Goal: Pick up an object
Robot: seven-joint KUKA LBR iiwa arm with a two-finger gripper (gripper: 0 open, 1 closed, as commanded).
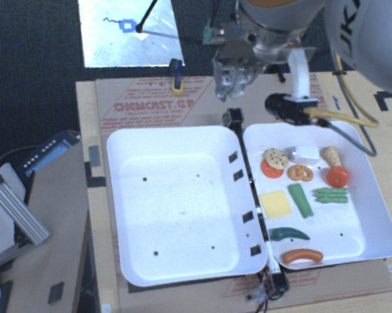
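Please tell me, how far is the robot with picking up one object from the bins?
Nothing looks done yet: the hand hangs high above the back edge of the bench, with no item seen in it. The toy foods, such as the tomato and the sausage, all lie in the right bin. Reaching down, grasping and lifting are left.
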